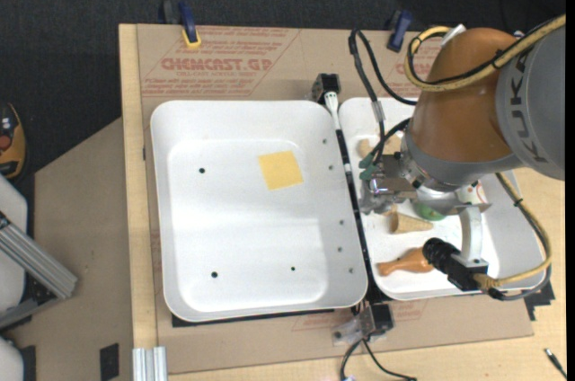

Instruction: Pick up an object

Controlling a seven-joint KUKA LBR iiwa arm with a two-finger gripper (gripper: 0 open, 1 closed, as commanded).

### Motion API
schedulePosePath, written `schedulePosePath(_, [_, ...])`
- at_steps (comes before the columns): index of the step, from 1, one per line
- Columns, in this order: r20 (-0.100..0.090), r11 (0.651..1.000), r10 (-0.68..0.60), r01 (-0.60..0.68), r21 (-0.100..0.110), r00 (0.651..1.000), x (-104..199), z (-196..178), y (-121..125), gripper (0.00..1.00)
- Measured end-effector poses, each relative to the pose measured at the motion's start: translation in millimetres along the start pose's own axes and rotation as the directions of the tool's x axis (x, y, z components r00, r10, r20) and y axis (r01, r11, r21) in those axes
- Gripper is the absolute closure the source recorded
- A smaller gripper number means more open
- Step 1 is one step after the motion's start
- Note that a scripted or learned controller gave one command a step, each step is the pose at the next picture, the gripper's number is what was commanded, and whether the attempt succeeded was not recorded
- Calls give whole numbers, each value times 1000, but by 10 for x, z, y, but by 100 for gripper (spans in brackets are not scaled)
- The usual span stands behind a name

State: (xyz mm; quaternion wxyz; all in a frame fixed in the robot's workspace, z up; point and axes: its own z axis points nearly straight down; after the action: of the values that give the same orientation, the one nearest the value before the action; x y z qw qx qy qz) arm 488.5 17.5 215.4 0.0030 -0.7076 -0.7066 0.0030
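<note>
You had one fixed camera above the bench [225, 56], looking down at a slant on both bins [180, 217], the arm [476, 101] entering from 3 o'clock.

The arm [476, 101] covers most of the right bin [530, 253] (its contents partly hidden); the gripper's fingers are obscured.

The grey arm [503, 101], orange-banded above the wrist, reaches in from the right, wrist bent downward.
</note>
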Motion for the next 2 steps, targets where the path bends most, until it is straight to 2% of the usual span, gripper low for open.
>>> schedulePosePath(1, [4, 1000, 6, -6, -13, 1000, -782, -339, 171, 100])
schedulePosePath(2, [-2, 1000, -1, 1, 1, 1000, -605, 347, -114, 100])
